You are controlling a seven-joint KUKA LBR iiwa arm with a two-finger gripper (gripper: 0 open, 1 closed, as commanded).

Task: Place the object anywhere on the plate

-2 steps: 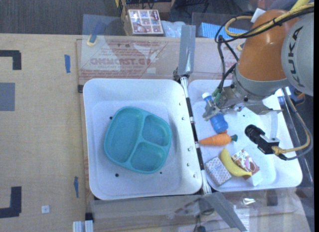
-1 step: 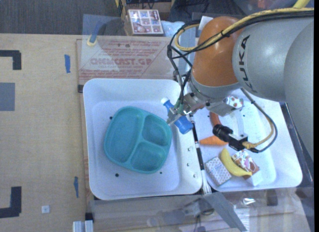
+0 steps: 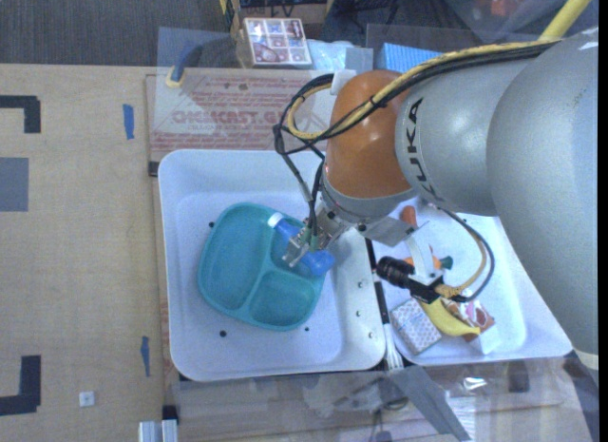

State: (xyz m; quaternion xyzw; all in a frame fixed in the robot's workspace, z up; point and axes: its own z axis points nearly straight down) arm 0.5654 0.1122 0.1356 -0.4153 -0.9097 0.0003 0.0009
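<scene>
A teal plate with three compartments lies in the left white bin. My gripper hangs over the plate's right rim, reaching down from the orange and grey wrist. A blue object sits right at the fingertips on the plate's right edge, with a lighter blue part just above it. The arm covers much of the gripper, so whether the fingers hold the blue object is hidden.
The right bin holds a banana, a checkered packet, an orange-tipped item and other small things. Cardboard boxes stand beyond the bench. The arm fills the upper right.
</scene>
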